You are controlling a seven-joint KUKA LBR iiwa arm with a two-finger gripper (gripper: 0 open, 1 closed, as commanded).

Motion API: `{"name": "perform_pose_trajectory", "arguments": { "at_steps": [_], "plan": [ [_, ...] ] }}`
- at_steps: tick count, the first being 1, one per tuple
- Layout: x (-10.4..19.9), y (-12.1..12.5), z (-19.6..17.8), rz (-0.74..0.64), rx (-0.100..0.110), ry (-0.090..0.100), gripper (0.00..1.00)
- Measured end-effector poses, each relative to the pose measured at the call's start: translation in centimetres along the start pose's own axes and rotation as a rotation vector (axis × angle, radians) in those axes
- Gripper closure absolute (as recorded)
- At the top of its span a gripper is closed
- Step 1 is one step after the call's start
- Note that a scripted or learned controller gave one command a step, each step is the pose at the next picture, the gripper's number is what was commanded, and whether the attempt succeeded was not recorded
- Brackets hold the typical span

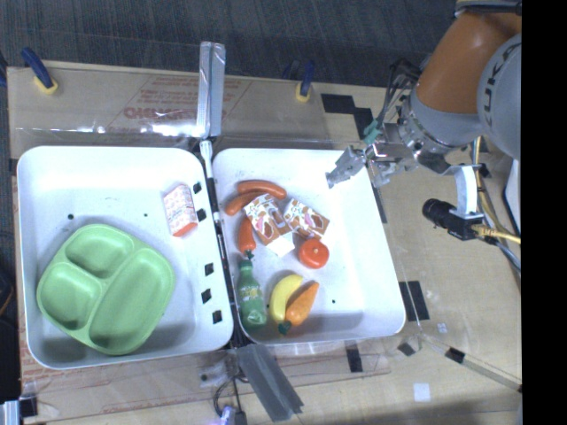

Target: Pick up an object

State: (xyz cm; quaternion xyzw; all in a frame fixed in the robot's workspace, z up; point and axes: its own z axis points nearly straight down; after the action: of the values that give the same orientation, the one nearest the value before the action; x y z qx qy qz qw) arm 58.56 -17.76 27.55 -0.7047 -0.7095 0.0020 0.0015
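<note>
Smooth red plastic sausage [255, 193] in the right white bin [376, 312], long axis running left-right near the far wall, metal two-finger tool [341, 173] hovering beside it, holding nothing, its opening impossible to tell.

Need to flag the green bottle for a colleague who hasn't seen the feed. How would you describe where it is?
Look in the right white bin, along its left wall near the front corner. The green bottle lies there, cap pointing away from the front, just left of the banana and the carrot. It is the only green item in that bin.
</note>
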Motion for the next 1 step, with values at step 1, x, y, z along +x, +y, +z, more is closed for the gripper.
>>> {"name": "perform_pose_trajectory", "arguments": {
  "at_steps": [1],
  "plan": [
    [3.28, 1.54, 12.23, 0.041, 0.001, 0.000, 0.00]
  ]
}}
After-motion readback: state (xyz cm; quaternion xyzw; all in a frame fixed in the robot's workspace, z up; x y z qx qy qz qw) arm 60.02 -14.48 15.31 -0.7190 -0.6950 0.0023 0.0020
